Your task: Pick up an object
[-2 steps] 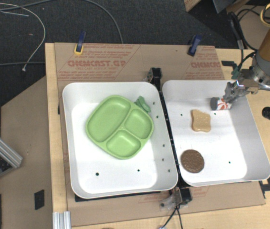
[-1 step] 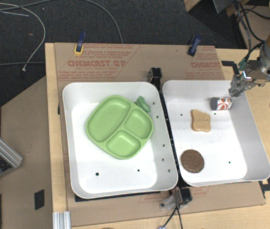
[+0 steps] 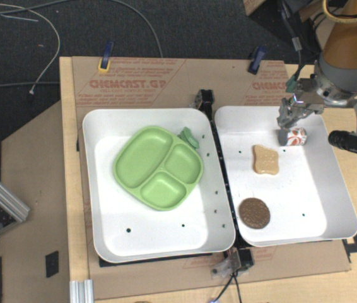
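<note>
Approach seems the step in hand: the end effector [image 3: 290,126] hangs over the upper right of the right bin [image 3: 330,188], just above a small red and white object [image 3: 296,137] near the bin's far wall; whether it is open or closed I cannot tell. Next it likely needs a straight descent. A tan toast piece [image 3: 266,160] lies near, a brown disc [image 3: 254,213] further down; the wall crowds that side

I count two white bins [image 3: 103,169], one green tray [image 3: 156,166], one small green piece [image 3: 190,137] at its edge, one toast slice [image 3: 265,160], one brown disc [image 3: 254,212], one small red-and-white item [image 3: 296,137], and two blue clamps [image 3: 106,54].
</note>
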### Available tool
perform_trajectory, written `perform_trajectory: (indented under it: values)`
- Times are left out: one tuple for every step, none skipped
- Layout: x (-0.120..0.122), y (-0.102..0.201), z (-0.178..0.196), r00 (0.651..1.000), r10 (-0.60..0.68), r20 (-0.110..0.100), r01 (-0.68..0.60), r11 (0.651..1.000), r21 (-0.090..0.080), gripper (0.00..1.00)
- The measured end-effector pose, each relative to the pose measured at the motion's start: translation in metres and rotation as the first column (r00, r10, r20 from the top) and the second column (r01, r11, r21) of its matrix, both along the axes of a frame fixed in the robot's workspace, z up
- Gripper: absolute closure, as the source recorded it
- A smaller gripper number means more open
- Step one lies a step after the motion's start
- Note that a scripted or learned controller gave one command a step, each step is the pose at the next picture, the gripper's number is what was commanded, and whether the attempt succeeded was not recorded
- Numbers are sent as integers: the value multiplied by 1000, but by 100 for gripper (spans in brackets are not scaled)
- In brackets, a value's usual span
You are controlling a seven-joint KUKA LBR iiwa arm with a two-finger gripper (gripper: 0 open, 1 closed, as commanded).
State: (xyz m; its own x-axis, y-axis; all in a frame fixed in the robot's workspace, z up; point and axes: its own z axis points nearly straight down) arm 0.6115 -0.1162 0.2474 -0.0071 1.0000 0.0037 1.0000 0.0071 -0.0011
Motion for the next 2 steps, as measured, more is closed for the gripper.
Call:
perform_trajectory:
  values:
    - [11, 53, 6, 1000, -1, 4, 1, 1000, -1, 100]
    - [17, 107, 11, 1000, 0, 4, 0, 1000, -2, 100]
